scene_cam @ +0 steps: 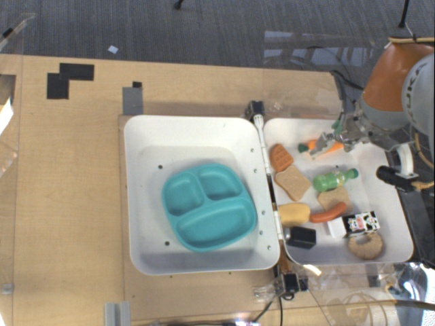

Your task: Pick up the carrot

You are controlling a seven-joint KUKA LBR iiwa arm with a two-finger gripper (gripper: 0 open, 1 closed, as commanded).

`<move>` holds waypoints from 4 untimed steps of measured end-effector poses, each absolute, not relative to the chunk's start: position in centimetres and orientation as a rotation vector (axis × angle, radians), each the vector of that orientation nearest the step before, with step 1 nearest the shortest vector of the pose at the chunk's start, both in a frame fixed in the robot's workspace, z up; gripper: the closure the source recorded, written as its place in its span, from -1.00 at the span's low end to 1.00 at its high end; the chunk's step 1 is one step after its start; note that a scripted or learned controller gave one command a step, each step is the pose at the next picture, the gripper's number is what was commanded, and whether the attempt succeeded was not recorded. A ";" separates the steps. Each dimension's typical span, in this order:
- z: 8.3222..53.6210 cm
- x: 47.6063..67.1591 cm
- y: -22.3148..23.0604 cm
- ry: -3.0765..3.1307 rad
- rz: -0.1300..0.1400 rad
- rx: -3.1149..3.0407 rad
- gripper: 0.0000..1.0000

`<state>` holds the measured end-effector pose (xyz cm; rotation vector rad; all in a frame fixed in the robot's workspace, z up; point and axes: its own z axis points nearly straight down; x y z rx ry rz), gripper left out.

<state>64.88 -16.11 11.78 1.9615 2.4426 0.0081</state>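
Observation:
The carrot (pixel 319 147) is small and orange with a green top pointing left. It lies near the back of the right bin (pixel 401 212). My gripper (pixel 334 141) comes in from the right and sits right over the carrot's right end, touching or nearly touching it. The grey wrist and orange band (pixel 391 80) rise behind it at the upper right. The gripper's metal parts cover part of the carrot.
The right bin also holds a brown pastry (pixel 281 157), a bread slice (pixel 293 182), a green bottle (pixel 334 179), a sausage (pixel 328 214), a yellow piece (pixel 293 213), a black box (pixel 302 236) and a cow-print carton (pixel 360 223). A teal divided plate (pixel 209 206) lies in the left bin (pixel 146 182).

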 end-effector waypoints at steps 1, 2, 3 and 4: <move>9.3 66.9 -17.4 2.094 -0.016 2.370 -1.00; 8.7 65.4 -19.3 1.935 0.004 2.473 -1.00; 10.0 65.6 -19.1 1.944 0.008 2.459 1.00; 9.9 65.6 -19.1 1.945 0.008 2.457 -1.00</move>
